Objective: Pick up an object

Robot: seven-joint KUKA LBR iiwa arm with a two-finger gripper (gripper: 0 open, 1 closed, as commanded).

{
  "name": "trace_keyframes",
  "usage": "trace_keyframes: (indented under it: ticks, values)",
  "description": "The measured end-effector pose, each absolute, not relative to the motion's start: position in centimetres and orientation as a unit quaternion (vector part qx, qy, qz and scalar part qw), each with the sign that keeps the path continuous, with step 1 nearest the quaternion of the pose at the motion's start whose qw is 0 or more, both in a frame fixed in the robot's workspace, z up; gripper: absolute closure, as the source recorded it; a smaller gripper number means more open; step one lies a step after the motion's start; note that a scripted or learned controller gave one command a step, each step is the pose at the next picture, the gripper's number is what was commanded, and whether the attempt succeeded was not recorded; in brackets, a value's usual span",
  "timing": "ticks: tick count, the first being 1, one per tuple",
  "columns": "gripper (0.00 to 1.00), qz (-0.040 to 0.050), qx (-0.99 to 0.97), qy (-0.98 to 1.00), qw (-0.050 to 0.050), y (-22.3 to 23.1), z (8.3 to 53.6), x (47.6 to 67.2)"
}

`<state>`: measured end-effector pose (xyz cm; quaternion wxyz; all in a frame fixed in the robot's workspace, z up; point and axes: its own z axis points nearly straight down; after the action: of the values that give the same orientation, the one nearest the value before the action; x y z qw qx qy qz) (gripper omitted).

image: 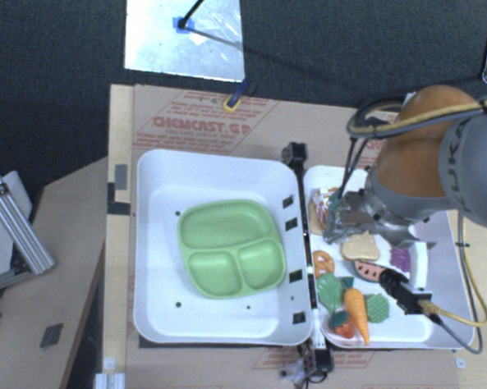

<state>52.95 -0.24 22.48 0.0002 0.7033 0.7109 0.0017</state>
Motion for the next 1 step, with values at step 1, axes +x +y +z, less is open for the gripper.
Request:
trace_keyframes:
  ticks: [1]
  values:
    - [1.00, 0.0019, 0.703, 0.711, 0.000, 6.03, 22.97, 53.83]
